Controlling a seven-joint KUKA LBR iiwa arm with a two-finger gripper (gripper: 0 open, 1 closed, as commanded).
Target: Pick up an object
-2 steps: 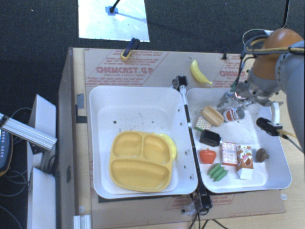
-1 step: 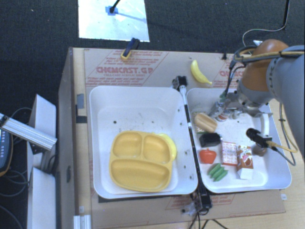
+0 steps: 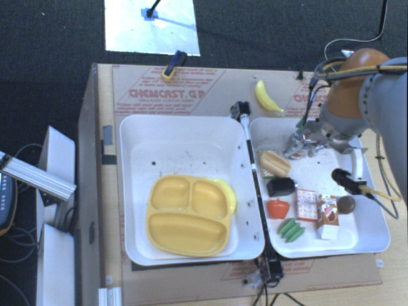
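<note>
1. Reaching in over the right-hand shallow white plastic bin point(image 3: 376, 234), the grey arm with its orange band point(image 3: 360, 75) holds its metal two-finger gripper point(image 3: 299, 144) low near the bin's far wall, just beyond the tan bread-roll-shaped toy point(image 3: 275, 163).
2. From where I stand I cannot tell how the gripper is set; nothing visibly sits in it.
3. I judge this as the approach step: no object is lifted yet.
4. The roll is the nearest candidate. Just on its near side lies a small black block point(image 3: 280, 185), then a red pepper-like toy point(image 3: 278, 208) and green pods point(image 3: 292, 230).
5. Next, I would expect the gripper to centre over the roll and descend, keeping off the black block.
6. Left of the roll, the other bin point(image 3: 137, 171) holds a yellow divided tray point(image 3: 188, 214).
</note>
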